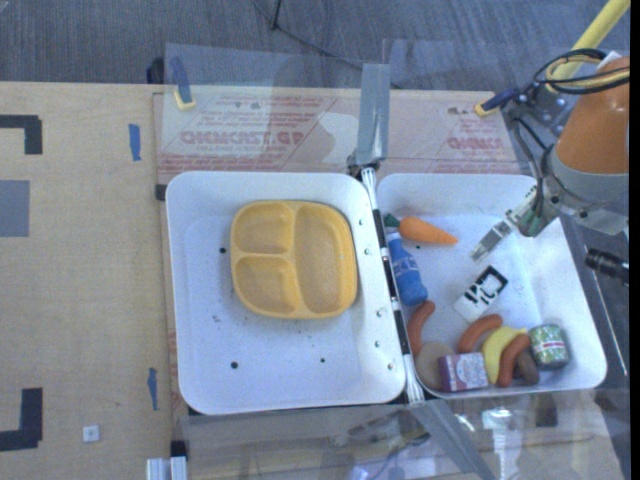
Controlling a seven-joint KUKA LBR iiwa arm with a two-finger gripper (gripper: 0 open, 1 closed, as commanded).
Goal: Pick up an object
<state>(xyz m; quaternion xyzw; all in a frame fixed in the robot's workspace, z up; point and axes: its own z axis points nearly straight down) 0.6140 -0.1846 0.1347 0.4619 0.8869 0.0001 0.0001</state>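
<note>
My gripper (492,240) hangs over the right bin (560,258), in its upper middle part, with the grey arm and its orange band (600,133) rising to the right. Nothing shows in its grasp. An orange carrot (426,232) lies just left of it. A small white box with black marks (482,290) lies just below it. A blue bottle (405,273) rests along the bin's left wall. At the bin's front lie a brown sausage (420,323), a banana (500,346), a green can (548,347) and a maroon carton (463,371).
The left bin (195,268) holds a yellow divided plate (294,258). A metal divider (385,268) runs between the two bins. Cables and a yellow rod (600,28) sit at the upper right beside the arm.
</note>
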